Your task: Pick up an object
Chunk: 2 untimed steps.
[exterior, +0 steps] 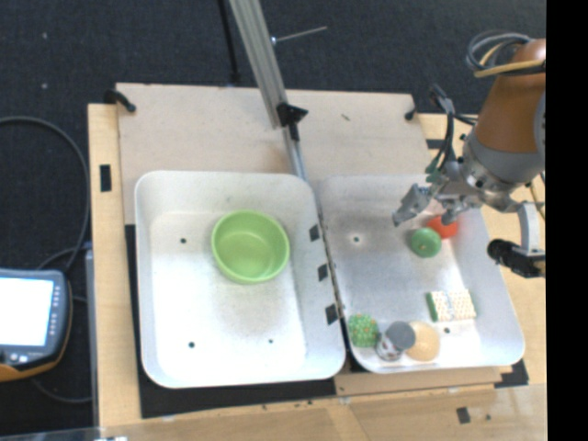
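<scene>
My gripper (428,211) hangs over the upper part of the right bin (367,274), its grey fingers pointing down and left. Just below the fingertips lies a green round object (424,242), with a red-orange object (447,227) right beside it, partly hidden by the gripper. Nothing shows between the fingers. Along the front of the right bin lie a green knobbly ball (362,329), a grey round piece (398,337), a tan ball (424,340) and a white checkered block (450,305).
A green bowl (250,245) sits in the left bin (165,338). A slanted metal pole (266,72) rises from the bench behind the bins. A tablet (28,320) lies at the far left, off the bench.
</scene>
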Available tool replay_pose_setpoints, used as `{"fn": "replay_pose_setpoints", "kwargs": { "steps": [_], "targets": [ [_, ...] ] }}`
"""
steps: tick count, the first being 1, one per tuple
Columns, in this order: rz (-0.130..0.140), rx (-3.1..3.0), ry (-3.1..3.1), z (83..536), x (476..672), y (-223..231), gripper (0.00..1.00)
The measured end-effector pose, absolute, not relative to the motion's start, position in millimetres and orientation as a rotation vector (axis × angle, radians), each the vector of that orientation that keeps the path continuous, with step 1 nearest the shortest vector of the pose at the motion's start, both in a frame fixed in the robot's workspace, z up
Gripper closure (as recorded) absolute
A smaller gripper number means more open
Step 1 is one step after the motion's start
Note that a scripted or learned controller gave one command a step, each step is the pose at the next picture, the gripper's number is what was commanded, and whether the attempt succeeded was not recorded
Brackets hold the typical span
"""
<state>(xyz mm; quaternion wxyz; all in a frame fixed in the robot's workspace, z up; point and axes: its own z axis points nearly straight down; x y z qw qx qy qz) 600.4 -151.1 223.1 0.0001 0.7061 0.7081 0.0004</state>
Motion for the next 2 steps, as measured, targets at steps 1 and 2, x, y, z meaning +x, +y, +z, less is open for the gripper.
{"fn": "replay_pose_setpoints", "kwargs": {
  "steps": [1,2],
  "targets": [
    [0.002,2.218,2.224,223.1,600.4,-151.0,0.0],
    [-0.006,2.223,2.222,171.7,608.6,-157.5,0.0]
  ]
}}
